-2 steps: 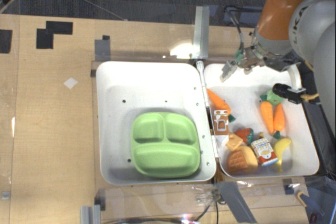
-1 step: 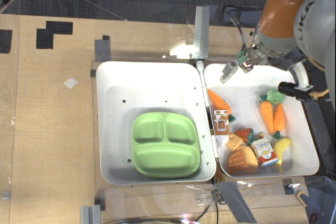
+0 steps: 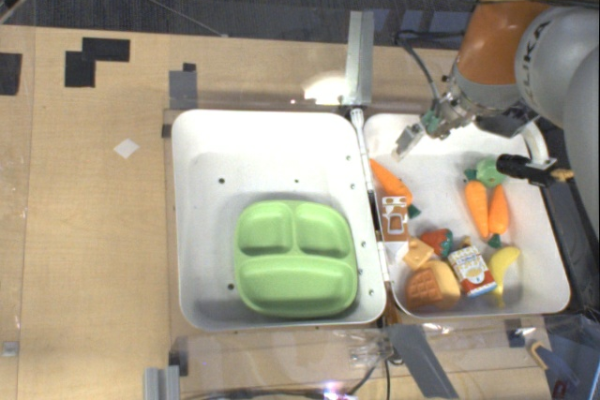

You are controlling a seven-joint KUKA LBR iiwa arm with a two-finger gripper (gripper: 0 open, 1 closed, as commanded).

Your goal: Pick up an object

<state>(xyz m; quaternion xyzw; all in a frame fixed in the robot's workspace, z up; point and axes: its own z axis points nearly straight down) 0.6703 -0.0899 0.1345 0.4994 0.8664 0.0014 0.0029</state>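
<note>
Hand (image 3: 410, 140) above right bin (image 3: 553, 281), empty

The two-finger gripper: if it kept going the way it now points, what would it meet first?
The gripper points down-left over the right white bin. Going on, it would probably meet the orange carrot-shaped toy by the bins' divider; depth is unclear from this slanted view.

Green divided plate (image 3: 296, 258) in left bin (image 3: 202, 201)

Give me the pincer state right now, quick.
Pincer: above the right bin's far-left corner, nothing seen between its fingers; open or closed cannot be told.
</note>
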